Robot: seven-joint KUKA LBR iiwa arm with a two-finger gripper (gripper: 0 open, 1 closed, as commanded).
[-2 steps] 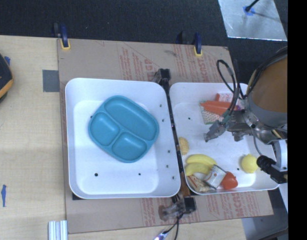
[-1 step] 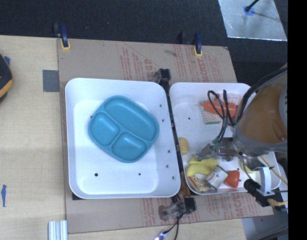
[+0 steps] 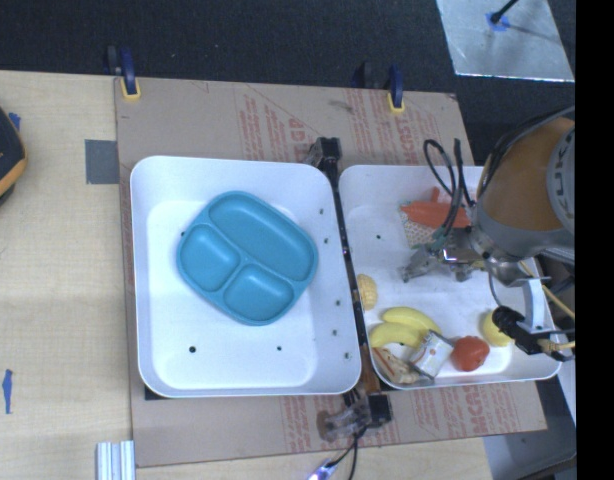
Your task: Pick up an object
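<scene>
Pale wooden bench (image 3: 57, 298), topped by a brown cardboard sheet (image 3: 277, 123) bearing two white bins: left (image 3: 152, 268), right (image 3: 372, 208), touching.

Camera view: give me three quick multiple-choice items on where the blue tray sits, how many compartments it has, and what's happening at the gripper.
1. The blue tray lies in:
A. the left bin
B. the right bin
C. on the cardboard

2. The tray's compartments number:
A. two
B. three
C. five

3. The gripper is:
A. above the tray
B. outside both bins
C. low over the right bin, near the orange object

Answers:
1 A, the tray fills the middle of the left bin.
2 B, ridges split it into three wells.
3 C, it hangs over the right bin's floor just below the orange object, above the banana.
</scene>
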